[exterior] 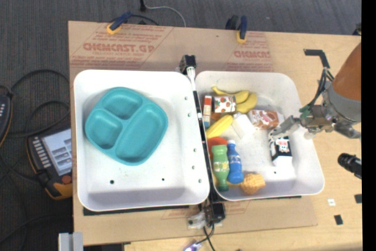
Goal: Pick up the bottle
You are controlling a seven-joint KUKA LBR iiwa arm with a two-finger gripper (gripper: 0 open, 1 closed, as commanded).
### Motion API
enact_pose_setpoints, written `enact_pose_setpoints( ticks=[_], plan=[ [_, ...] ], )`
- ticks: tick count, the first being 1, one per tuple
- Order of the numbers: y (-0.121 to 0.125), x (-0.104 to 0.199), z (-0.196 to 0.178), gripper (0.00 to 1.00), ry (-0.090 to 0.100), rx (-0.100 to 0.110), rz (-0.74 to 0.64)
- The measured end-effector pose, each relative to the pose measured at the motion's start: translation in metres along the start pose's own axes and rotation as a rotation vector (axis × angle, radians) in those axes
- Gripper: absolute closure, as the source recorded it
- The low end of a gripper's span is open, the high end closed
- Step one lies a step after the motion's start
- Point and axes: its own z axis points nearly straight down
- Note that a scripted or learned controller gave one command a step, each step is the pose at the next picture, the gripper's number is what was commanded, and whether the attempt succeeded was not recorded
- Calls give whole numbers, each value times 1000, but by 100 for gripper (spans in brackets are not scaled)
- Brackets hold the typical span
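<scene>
At the near edge of the bench (147, 226) I see a small connector with wires (202, 220), just below the seam where the 2 white bins meet. The left bin (94, 191) holds 1 teal divided plate (126, 124) with 3 compartments, lying flat toward its far-left part. The right bin (308, 182) holds the clutter. Along its left wall, near the front, stand 2 bottles touching side by side: a green bottle (220, 165) with a red cap and, on its right, a blue bottle (234, 163) with a white cap and a red label band. Just beside the blue bottle's base lies an orange toy food piece (252, 183). Farther back I see a yellow corn-like piece (220, 125), a white block (242, 125), a small printed carton (224, 104), a banana (238, 97) and a wrapped reddish item (264, 119). A black-and-white carton (282, 147) sits toward the bin's right side.

The gripper (289, 124) reaches in from the right, over the bin's right half, well apart from both bottles and just above the black-and-white carton. I cannot tell how far its fingers are spread, and I see nothing held between them. The arm's orange band (354, 76) shows at the right edge. The bench is brown board fixed by 2 clamps (238, 28) at its far edge.
</scene>
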Motion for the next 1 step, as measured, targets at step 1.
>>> enact_pose_setpoints(
  ticks=[1],
  plan=[
    [-28, 77, 78, 0, 1, 2, -80]
  ],
)
